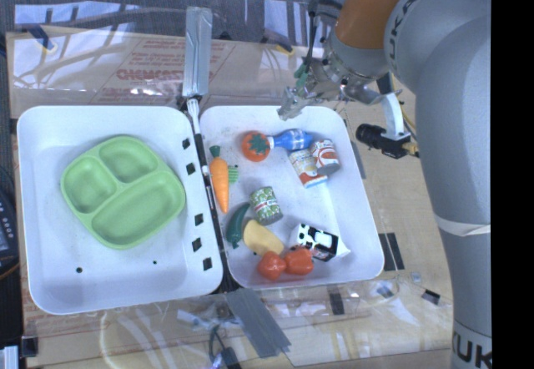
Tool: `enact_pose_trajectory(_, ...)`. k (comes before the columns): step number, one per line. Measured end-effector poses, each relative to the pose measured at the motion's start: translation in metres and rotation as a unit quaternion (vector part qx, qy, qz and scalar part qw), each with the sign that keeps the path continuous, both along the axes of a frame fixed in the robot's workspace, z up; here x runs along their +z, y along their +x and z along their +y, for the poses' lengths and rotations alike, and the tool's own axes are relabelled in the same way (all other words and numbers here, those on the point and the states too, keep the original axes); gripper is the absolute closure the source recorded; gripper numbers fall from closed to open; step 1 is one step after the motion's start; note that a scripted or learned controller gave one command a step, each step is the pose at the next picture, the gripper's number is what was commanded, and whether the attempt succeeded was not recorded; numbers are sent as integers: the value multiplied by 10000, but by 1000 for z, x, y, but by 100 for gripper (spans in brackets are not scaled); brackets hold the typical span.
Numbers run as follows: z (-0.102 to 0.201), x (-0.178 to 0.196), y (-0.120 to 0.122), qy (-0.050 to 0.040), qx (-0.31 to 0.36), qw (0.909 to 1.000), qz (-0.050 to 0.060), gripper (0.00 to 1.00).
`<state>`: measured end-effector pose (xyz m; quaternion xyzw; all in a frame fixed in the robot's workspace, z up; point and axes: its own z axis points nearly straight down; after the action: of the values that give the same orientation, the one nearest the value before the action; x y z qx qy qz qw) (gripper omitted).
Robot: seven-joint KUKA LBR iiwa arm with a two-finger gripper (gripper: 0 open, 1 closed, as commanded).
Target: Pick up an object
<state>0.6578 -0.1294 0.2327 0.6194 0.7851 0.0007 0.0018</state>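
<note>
My gripper (pixel 289 106) hangs over the far rim of the right bin (pixel 357 192), just behind a blue bottle (pixel 293 140) and a red tomato (pixel 255 146). Nothing hangs from it. Beside the bottle lies a red and white can (pixel 315 163). An orange carrot (pixel 220 182) rests along the bin's left wall. Toward the front are a green can (pixel 266 204), a dark green vegetable (pixel 237 224), a yellow piece (pixel 263 238), a red pepper (pixel 286 264) and a black and white carton (pixel 317 242).
The left bin (pixel 50 267) holds a green divided plate (pixel 123 190). A grey strip (pixel 196 50) stands behind the seam between the bins. The arm's grey body (pixel 450 108) fills the right side, above the bench's right edge.
</note>
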Motion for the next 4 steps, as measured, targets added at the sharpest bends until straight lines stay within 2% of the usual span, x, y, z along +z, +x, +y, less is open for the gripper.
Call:
enact_pose_trajectory(1, 0, -2, -1, 2, 4, 10000, 19, 0)
enact_pose_trajectory(2, -23, -123, 2, 3, -55, 10000, -15, 0)
enact_pose_trajectory(3, -25, -128, -3, 27, -394, 9992, -84, 0)
enact_pose_trajectory(4, -59, -139, -25, 14, -725, 9974, 20, 0)
